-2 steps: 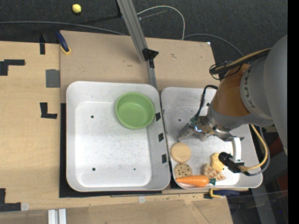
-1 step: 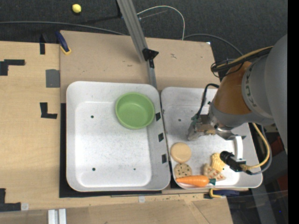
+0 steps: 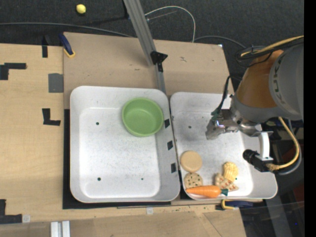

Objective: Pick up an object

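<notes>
Grey and orange, the arm leans in from your right, wrist bent down over the right bin [image 3: 197, 102]. The jaws [image 3: 215, 131] hang low above bare bin floor; you cannot tell whether they are spread or pressed together. Nearer the camera from the jaws lie a tan cookie [image 3: 191, 160], a carrot [image 3: 204, 191] and a yellow corn piece [image 3: 229, 171]. A green bowl [image 3: 142, 116] sits well to their left, in the left bin [image 3: 98, 147].
</notes>
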{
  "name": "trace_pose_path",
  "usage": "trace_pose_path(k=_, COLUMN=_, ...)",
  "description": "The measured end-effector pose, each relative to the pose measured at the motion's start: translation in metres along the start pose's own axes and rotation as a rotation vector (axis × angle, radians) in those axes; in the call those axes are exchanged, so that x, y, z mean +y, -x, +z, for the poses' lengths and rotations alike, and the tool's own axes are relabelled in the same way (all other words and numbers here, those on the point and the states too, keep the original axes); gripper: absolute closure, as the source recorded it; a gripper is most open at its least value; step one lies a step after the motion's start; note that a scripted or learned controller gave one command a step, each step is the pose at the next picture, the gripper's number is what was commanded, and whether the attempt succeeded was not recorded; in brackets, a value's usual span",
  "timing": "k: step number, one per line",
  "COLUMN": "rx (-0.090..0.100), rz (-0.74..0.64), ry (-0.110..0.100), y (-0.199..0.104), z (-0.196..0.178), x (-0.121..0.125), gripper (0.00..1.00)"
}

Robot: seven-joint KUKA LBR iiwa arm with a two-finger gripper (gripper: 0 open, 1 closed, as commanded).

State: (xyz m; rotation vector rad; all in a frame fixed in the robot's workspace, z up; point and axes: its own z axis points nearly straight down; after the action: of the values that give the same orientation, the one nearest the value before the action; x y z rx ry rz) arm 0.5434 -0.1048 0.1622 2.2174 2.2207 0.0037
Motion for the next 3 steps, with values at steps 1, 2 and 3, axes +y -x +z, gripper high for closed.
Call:
trace_pose_path(k=1, rx=0.000, rz=-0.001, ry=0.001, y=-0.008, z=-0.060, x=0.002, gripper=1.00)
trace_pose_path(k=2, rx=0.001, rz=0.000, ry=-0.002, y=-0.008, z=-0.084, x=0.003, gripper=1.00)
trace_pose_path(k=3, rx=0.002, rz=-0.006, ry=-0.006, y=-0.066, z=-0.072, x=0.021, gripper=1.00)
